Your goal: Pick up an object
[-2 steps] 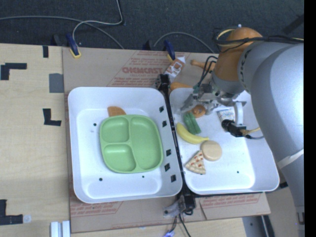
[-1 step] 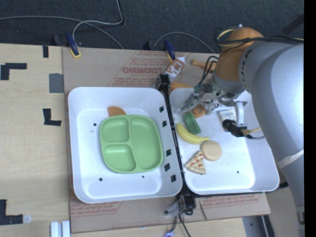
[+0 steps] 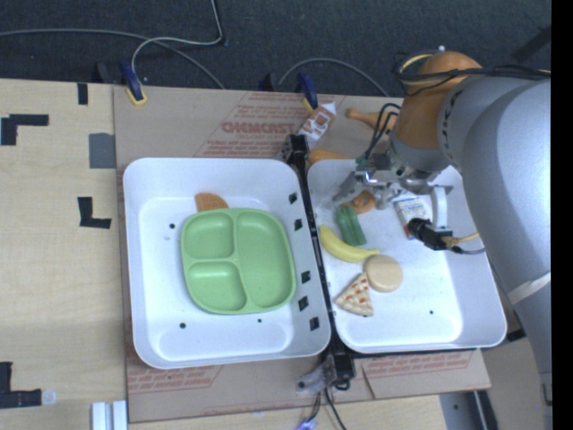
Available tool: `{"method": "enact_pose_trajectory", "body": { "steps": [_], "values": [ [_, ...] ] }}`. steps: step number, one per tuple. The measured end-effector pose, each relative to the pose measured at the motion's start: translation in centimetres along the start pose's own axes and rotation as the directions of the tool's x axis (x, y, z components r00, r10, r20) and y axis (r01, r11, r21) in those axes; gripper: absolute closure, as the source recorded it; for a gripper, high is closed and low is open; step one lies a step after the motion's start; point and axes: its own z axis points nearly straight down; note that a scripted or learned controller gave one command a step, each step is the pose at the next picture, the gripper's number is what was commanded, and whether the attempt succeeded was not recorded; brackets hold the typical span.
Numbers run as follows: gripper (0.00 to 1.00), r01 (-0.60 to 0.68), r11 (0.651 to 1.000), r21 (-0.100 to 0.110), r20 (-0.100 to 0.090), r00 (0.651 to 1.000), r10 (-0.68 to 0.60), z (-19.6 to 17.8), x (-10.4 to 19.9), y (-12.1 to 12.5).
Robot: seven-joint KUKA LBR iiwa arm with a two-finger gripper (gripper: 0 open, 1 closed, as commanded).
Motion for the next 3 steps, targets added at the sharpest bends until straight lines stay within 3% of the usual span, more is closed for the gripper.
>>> {"method": "enact_pose_trajectory", "body": {
  "steps": [1, 2, 3],
  "values": [
    [0.00, -0.001, 1.000, 0.000, 0.001, 1.000, 0.001, 0.0, 0.9, -1.3],
    [1.00, 0.000, 1.000, 0.001, 0.001, 1.000, 0.000, -1.0, 0.9, -1.3],
    [0.00, -0.001, 1.000, 0.001, 0.000, 1.000, 0.001, -1.0, 0.9, -1.3]
  ]
}}
